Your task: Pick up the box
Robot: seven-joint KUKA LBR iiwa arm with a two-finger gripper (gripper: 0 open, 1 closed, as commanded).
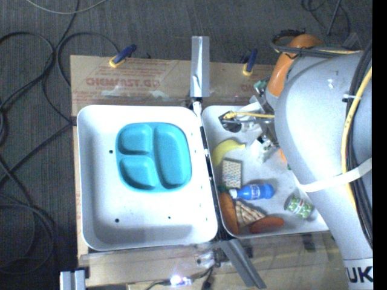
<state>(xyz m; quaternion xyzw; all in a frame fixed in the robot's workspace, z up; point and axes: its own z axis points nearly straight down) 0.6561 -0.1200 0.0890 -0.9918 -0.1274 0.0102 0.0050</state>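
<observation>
The box is a small tan carton with a woven pattern. It lies flat in the middle-left of the right bin, just below a yellow fruit. My gripper hangs over the back half of that bin, up and to the right of the box and apart from it. The big grey arm hides most of the gripper, and I see nothing held in it.
Near the box lie a blue bottle, an orange carrot-like piece, a patterned wedge, a red sausage and a green can. The left bin holds a blue compartment tray.
</observation>
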